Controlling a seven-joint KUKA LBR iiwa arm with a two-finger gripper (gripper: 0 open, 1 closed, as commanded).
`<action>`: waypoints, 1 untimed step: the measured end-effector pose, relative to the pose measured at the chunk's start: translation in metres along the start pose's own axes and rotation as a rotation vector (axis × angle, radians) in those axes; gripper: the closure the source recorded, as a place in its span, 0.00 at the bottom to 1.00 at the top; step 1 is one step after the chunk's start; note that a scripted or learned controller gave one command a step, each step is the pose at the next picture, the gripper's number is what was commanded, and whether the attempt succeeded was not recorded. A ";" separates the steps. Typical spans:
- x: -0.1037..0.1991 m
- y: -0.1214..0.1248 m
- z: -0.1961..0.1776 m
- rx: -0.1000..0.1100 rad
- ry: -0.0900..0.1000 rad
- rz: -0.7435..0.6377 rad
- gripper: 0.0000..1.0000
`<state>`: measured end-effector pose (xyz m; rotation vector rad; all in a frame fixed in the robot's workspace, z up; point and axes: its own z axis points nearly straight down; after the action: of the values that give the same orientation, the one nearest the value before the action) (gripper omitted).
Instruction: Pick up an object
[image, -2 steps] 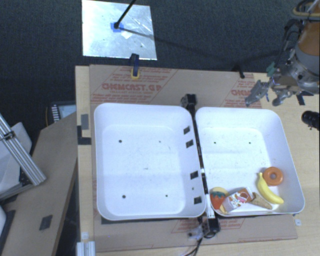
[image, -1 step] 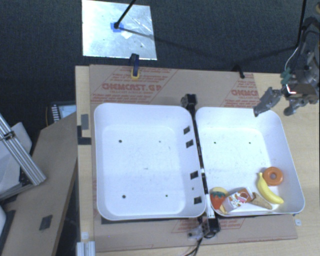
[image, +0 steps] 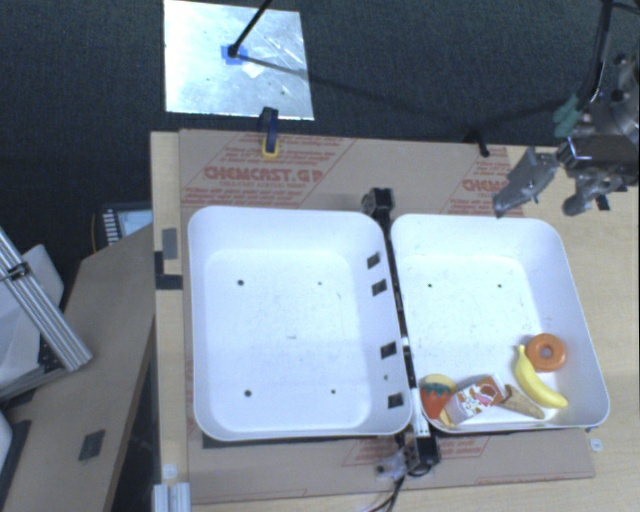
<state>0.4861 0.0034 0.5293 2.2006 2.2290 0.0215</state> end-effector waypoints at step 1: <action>0.065 0.001 -0.004 0.013 -0.001 0.001 0.00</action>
<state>0.4864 0.0689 0.5335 2.2079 2.2334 0.0063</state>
